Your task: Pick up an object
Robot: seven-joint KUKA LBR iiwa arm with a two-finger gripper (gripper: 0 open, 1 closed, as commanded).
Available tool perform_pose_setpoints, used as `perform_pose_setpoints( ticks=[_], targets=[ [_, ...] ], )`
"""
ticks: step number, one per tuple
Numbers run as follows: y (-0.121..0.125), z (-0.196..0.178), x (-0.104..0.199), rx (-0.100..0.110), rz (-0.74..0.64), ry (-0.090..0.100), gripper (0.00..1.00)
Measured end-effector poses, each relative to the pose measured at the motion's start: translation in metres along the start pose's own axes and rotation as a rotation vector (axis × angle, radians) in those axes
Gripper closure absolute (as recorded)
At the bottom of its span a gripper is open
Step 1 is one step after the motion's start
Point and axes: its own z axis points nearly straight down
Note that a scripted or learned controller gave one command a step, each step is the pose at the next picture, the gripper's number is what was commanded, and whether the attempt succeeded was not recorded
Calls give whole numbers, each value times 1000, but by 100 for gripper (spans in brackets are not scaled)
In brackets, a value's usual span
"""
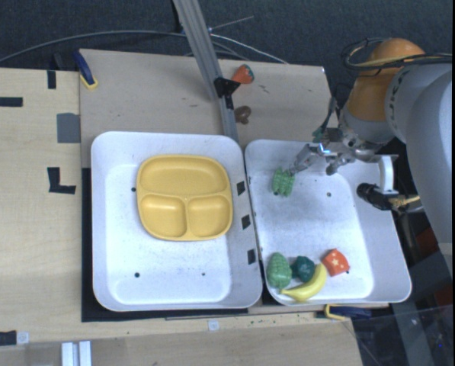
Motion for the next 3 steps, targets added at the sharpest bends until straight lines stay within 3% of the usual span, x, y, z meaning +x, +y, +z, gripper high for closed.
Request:
perform_pose_setpoints(
  ticks=[1,2,3],
  targets=[
    [1,-14,0,-5,-1,-1,100],
    [2,-76,7,-12,0,-1,100],
    [3,-104,8,-9,0,0,100]
  ],
)
